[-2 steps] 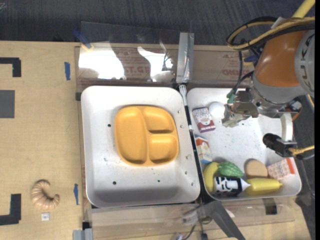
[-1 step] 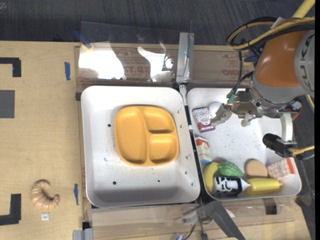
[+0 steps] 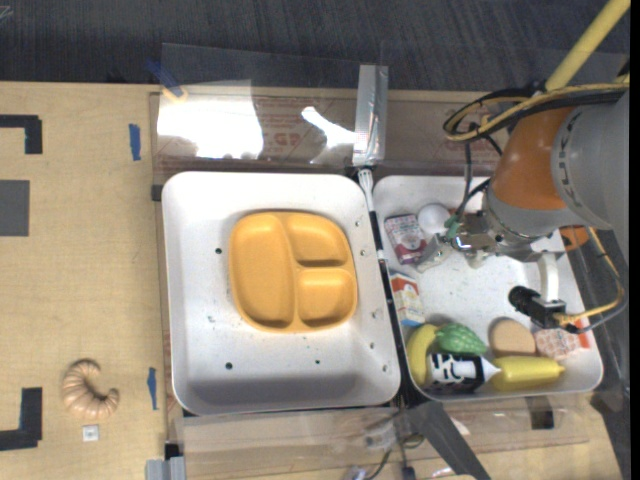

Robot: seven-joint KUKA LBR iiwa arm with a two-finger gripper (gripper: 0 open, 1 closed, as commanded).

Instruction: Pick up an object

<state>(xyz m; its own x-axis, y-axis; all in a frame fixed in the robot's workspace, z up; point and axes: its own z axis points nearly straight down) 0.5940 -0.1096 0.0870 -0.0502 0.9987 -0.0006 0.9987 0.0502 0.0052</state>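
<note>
The task names no special object, so I take as candidates the things in the right bin (image 3: pixel 590 298). They lie mostly along its near edge and its left side: a yellow banana-like piece (image 3: pixel 421 346), a green toy (image 3: pixel 462 339), a black and white bottle (image 3: pixel 456 369), a long yellow piece (image 3: pixel 528 370), a tan round piece (image 3: pixel 512 337) and a small pinkish block (image 3: pixel 552 342). Higher, near the dividing wall, are a red and white packet (image 3: pixel 404 236), a white ball (image 3: pixel 432 216) and a small carton (image 3: pixel 406 299).

My gripper (image 3: pixel 475 238) is low over the upper part of this bin, just beside the ball and the packet. The wrist hides its end, so I cannot tell how wide it stands, and I see nothing in it.

I judge the step is the approach; no object is lifted yet. The next move needs one target that stands apart from its neighbours, and a straight descent on it.

The left bin (image 3: pixel 190 298) holds an orange divided tray (image 3: pixel 293 270). A beige curled toy (image 3: pixel 89 388) lies on the bench (image 3: pixel 70 268), well apart from both bins.
</note>
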